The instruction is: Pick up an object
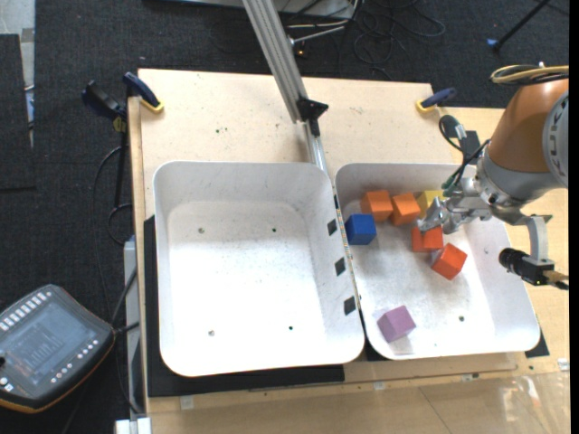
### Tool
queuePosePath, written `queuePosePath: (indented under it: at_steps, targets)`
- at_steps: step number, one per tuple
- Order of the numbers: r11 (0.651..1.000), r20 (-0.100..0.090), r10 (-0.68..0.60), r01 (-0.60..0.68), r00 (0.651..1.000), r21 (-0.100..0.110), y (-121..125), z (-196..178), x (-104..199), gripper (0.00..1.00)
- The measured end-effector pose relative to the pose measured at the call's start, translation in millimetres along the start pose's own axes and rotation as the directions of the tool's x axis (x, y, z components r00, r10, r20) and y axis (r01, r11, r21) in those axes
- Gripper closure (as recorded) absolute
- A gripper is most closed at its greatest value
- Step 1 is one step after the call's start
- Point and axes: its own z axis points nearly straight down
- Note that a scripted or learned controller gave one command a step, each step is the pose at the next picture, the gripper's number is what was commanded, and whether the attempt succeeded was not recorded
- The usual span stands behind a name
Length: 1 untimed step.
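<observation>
Fingers of the end effector hang over an orange-red block in the right bin; whether they pinch it is unclear.

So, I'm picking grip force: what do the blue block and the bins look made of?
Blue block: probably painted wood or hard plastic; flat matte faces, crisp edges. Left bin and right bin: likely thin moulded plastic; smooth white, rounded corners, faint sheen.
</observation>
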Motion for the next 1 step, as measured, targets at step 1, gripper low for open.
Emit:
queuePosePath:
  at_steps: [1]
  targets:
    - [1.0, 0.001, -0.001, 0.001, 1.0, -0.003, -1.2, -42.7, -0.9, 1.0]
